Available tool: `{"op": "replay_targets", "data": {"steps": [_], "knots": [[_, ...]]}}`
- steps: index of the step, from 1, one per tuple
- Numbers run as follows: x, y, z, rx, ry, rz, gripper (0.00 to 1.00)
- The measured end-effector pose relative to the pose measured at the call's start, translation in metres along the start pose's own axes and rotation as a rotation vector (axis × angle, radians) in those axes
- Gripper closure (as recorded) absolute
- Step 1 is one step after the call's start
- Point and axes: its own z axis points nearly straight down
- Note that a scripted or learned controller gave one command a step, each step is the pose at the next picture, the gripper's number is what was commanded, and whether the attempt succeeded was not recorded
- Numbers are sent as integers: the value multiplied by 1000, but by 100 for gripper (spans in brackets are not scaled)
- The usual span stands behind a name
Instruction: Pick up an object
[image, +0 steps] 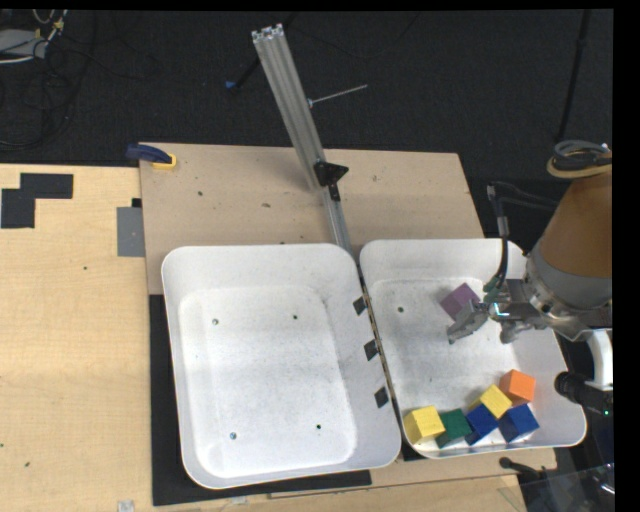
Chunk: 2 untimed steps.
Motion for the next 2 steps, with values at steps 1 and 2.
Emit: {"op": "replay_targets", "data": {"steps": [1, 2], "knots": [[-1, 1, -2, -5, -1, 3, 0], [-2, -3, 42, 0, 0, 2, 0]]}}
